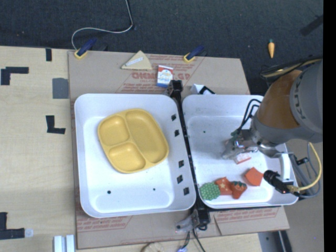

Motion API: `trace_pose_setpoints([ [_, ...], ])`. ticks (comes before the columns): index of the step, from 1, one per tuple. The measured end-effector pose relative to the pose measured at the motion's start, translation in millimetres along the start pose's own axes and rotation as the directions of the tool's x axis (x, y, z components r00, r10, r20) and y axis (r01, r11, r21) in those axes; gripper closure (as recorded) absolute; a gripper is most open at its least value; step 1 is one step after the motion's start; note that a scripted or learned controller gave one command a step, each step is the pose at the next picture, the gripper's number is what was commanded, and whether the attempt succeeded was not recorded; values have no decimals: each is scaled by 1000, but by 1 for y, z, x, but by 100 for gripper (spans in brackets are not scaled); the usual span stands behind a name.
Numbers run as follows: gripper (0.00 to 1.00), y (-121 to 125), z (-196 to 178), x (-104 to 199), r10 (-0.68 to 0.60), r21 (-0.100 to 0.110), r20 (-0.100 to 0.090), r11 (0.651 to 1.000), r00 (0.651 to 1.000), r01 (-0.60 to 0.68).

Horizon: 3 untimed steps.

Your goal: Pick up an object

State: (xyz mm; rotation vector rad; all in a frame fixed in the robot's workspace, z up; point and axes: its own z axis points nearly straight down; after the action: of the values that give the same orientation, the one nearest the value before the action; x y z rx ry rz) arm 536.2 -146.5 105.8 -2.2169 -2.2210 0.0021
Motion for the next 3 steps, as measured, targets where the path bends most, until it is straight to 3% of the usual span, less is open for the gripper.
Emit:
trace_pose_setpoints([
  [1,100,-38,-83,-16,2,-3,3,1000,1000,-2],
  [2,0,-38,-83,-15,1,-3,2,1000,1000,-1],
  [3,0,-7,-8,23,0,1,0,1000,1000,0],
])
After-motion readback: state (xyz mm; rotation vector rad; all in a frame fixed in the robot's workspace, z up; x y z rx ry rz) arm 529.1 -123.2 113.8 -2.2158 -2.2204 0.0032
